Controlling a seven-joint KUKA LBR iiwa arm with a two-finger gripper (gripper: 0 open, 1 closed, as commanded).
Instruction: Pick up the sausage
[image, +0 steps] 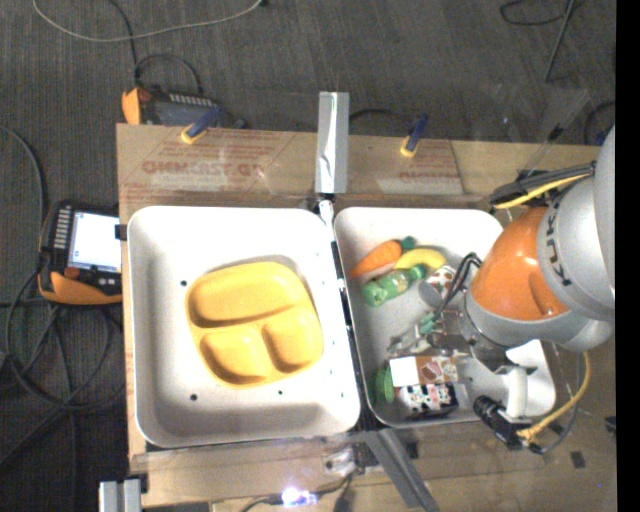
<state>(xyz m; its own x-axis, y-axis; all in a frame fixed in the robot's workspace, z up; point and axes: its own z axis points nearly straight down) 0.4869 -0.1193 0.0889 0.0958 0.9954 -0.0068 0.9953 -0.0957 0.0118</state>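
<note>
My gripper (428, 352) hangs low over the front middle of the right bin (480, 222), under the orange wrist band (510, 280). A small reddish-brown piece (440, 367) shows just beneath it, next to a white and black block (420, 385); I cannot tell whether that piece is the sausage. The arm hides much of the bin's right half.
At the back of the right bin lie an orange carrot (376, 258), a yellow banana (420, 258), a green bottle (386, 288) and a grey can (438, 285). A green item (384, 383) sits at the front left. The left bin (150, 300) holds a yellow divided tray (255, 320).
</note>
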